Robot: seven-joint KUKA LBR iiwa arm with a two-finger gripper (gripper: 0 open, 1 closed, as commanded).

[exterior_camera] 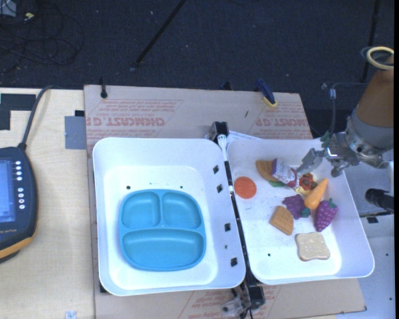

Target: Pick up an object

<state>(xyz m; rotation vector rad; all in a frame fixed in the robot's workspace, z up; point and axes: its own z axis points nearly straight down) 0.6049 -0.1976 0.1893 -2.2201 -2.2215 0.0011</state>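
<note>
We see the gripper (310,173) low over the right bin (349,258) – among toy food – carrot (316,193), grapes (324,214), we cannot tell its grip

— On the bench (53,258)?
— Two bins side by side: left bin (106,178), right bin (359,251), touching along the middle.
— In the left bin?
— A divided plate (163,230), lying flat near the centre.
— In the right bin?
— A round slice (245,189) near the left wall. Right of it, a cluster: wrapper (274,171) at the back, carrot (316,193) and two grape bunches (325,214) just beside each other, a wedge (282,220) in front, bread slice (312,246) nearest the front.
— Above the cluster?
— The hand (319,161), over the back right part.
— Left of the bins?
— A pendant (6,201), well apart.
</note>
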